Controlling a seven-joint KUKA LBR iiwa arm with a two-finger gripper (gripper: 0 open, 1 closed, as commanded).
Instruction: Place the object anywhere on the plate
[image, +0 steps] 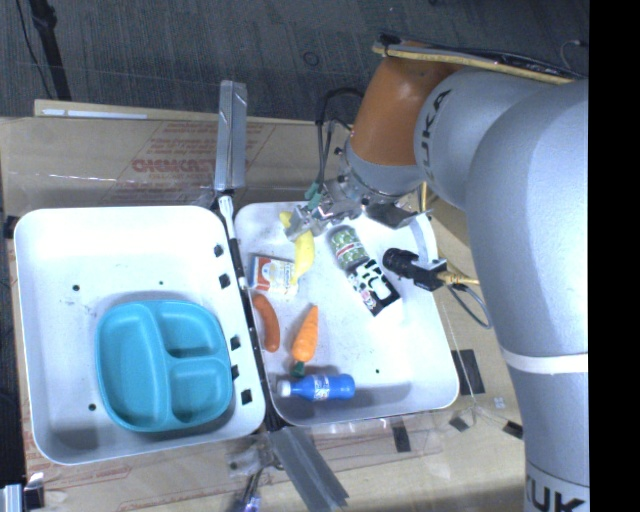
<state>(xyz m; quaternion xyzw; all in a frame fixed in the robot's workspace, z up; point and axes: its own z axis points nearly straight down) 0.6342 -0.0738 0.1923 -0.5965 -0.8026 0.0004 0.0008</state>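
Camera view puts the pincer (312, 212) low over the right bin (425, 345), at a yellow banana (303, 250) lying there, its grip impossible to tell, while the blue divided plate (160, 365) in the left bin awaits any object.

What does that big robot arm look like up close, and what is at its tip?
The arm is thick, rounded and light grey, with a wide orange band above the wrist and dark "KUKA" lettering on its shell. At its tip sits a small metal pincer with green bits on it. Thin dark cables loop around the wrist, and a black plug with a wire juts out beside it.
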